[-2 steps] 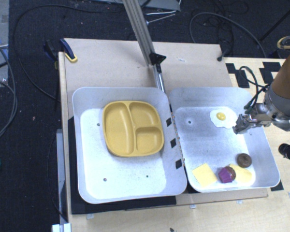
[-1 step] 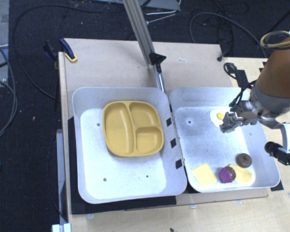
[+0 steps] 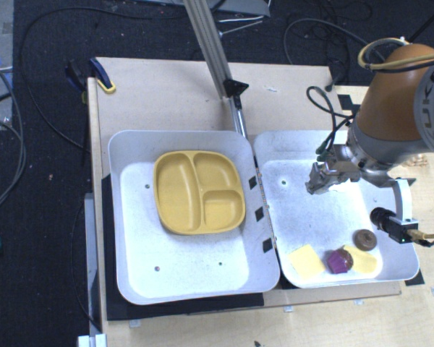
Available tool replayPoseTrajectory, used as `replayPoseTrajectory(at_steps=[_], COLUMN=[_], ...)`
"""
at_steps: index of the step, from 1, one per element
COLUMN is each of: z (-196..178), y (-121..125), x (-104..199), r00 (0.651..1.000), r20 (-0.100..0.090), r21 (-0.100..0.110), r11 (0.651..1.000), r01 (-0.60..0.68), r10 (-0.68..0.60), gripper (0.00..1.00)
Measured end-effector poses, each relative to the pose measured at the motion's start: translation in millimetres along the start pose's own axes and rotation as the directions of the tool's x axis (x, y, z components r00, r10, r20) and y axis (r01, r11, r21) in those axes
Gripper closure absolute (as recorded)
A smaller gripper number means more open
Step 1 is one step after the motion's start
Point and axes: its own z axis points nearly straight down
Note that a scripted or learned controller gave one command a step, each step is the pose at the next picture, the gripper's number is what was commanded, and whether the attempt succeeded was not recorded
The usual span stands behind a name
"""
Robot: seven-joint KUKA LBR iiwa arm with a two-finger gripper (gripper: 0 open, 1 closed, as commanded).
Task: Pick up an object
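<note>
In the right bin (image 3: 304,194), near its front edge, lie a pale yellow block (image 3: 306,260), a purple object (image 3: 339,261), a second yellow piece (image 3: 365,262) and a small brown round object (image 3: 364,239). My gripper (image 3: 320,181) hangs over the upper middle of that bin, well behind these objects, with nothing seen between its fingers. The orange band of the arm (image 3: 394,103) rises to its right. From this angle the gap between the fingers is not readable.
A yellow divided plate (image 3: 200,191) lies in the left bin (image 3: 130,215). A metal pole (image 3: 210,38) slants down to the bins' back edge. Cables trail over the dark floor around the bench.
</note>
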Motion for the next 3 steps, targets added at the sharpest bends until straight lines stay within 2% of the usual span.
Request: replayPoseTrajectory(at_steps=[1, 2, 3], z=[-4, 5, 10], y=[7, 11, 19], x=[63, 110, 170], r00=[1.000, 1.000, 1.000], r20=[-0.001, 0.001, 0.000], r21=[0.001, 0.003, 0.002], r11=[1.000, 1.000, 1.000], r01=[0.001, -0.001, 0.001], r10=[-0.001, 0.001, -0.001], gripper=[1.00, 1.00, 1.00])
